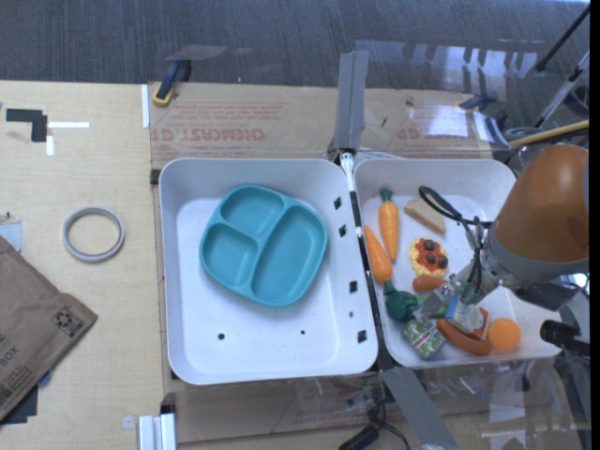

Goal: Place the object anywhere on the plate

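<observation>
A teal plate (263, 244) with three compartments lies in the left bin (178, 279). The right bin (487, 172) holds toy food: two carrots (388, 221), a small pizza piece (429, 257), a bread slice (424, 216), a green vegetable (401, 303), a sausage (461, 337), an orange ball (504, 334) and a green packet (424, 338). My gripper (457, 300) is low in the right bin, among the sausage, the packet and the pizza. The orange-banded wrist (548, 216) covers much of it.
A black cable loop (439, 202) lies in the right bin near the bread. On the bench to the left sit a tape ring (94, 233) and a brown cardboard box (33, 331). A cardboard sheet (244, 125) lies behind the bins.
</observation>
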`<act>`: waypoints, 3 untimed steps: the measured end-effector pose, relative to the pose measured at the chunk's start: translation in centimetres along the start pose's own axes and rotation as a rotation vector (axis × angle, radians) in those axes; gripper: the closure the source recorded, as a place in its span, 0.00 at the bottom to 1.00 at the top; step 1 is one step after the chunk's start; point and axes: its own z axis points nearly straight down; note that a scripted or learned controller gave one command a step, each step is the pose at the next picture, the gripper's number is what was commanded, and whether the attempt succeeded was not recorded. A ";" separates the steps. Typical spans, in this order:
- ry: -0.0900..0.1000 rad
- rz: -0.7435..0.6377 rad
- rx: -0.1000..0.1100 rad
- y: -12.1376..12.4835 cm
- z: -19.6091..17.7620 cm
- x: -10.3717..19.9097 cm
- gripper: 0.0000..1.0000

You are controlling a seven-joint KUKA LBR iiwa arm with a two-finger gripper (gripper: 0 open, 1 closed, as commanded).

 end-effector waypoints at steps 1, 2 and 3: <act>-0.020 0.053 -0.024 9.0 2.7 -7.8 0.00; -0.029 0.058 -0.027 9.0 1.9 -8.3 1.00; -0.004 -0.167 -0.002 13.7 -5.9 -2.1 1.00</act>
